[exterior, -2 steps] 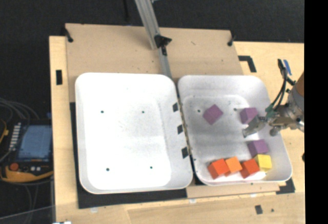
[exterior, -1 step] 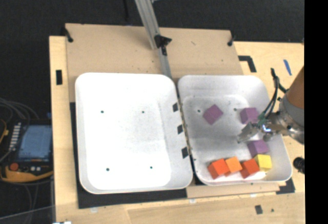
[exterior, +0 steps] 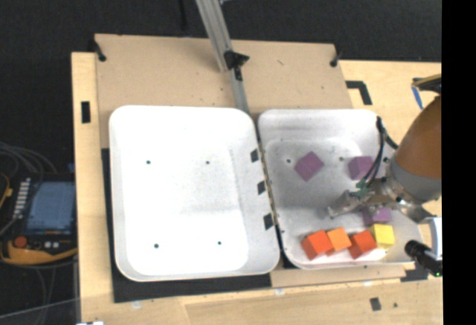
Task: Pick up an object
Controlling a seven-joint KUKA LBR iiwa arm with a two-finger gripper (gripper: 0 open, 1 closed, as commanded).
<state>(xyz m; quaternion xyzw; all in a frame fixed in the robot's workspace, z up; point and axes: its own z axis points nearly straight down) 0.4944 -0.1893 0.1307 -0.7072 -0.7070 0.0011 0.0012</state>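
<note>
The right bin (exterior: pixel 320 125) holds several small blocks. A purple block (exterior: pixel 309 165) lies near its middle and a second purple one (exterior: pixel 361 166) sits further right. Along the front wall stand two orange blocks (exterior: pixel 318 243) (exterior: pixel 339 239), a red-orange block (exterior: pixel 363 243) and a yellow block (exterior: pixel 384 234). My gripper (exterior: pixel 355 202) hangs low over the right bin, between the right purple block and the front row. Just under its right side a third purple block (exterior: pixel 381 216) peeks out, partly hidden. Nothing is visibly held.
The left bin (exterior: pixel 182 190) lies beside the right one. A slanted metal rail (exterior: pixel 212 15) rises from behind the bins. My arm's orange band (exterior: pixel 424 139) and grey wrist (exterior: pixel 415 184) overhang the right bin's right edge.
</note>
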